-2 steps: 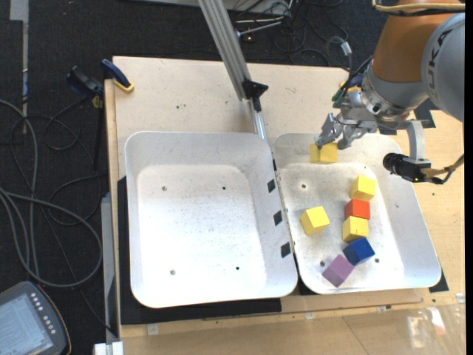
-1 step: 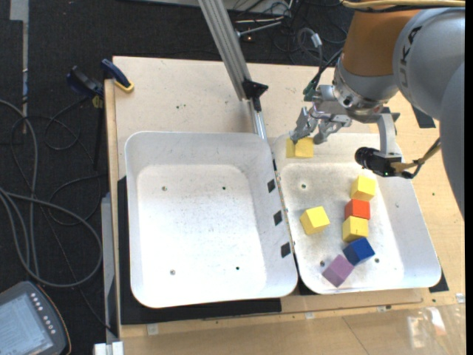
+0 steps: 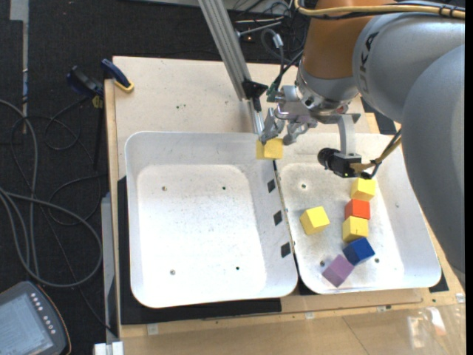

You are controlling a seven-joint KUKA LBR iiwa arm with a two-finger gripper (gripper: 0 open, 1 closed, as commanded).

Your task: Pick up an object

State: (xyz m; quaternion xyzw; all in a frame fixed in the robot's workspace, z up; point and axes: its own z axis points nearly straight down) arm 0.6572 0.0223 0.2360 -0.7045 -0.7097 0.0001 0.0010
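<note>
counter (image 3: 185, 87) seen from above at a slant, carrying two shallow white bins side by side. left bin (image 3: 148, 220) holds only dark specks. right bin (image 3: 414, 235) holds a scatter of small blocks: a yellow cube (image 3: 315, 219) near its middle, then a column along its right side made of a yellow block (image 3: 363, 189), an orange block (image 3: 358, 208) touching it below, another yellow piece (image 3: 354, 228), a blue cube (image 3: 360, 251) and a purple block (image 3: 339, 270) nearest the front edge.

grey arm with an orange band (image 3: 344, 28) reaches in from the right and ends in a tool (image 3: 278, 133) poised over the far end of the ridge where the two bins meet. its two fingers are clamped on a small yellow cube (image 3: 272, 149), which sits between the fingertips, raised just above the bin rims and well apart from the other blocks.

a blue and yellow clamp (image 3: 111, 76) grips the far left corner of the counter. a slanted metal rail (image 3: 225, 43) rises behind the bins, and black cables (image 3: 44, 198) trail across the dark floor at left.
</note>
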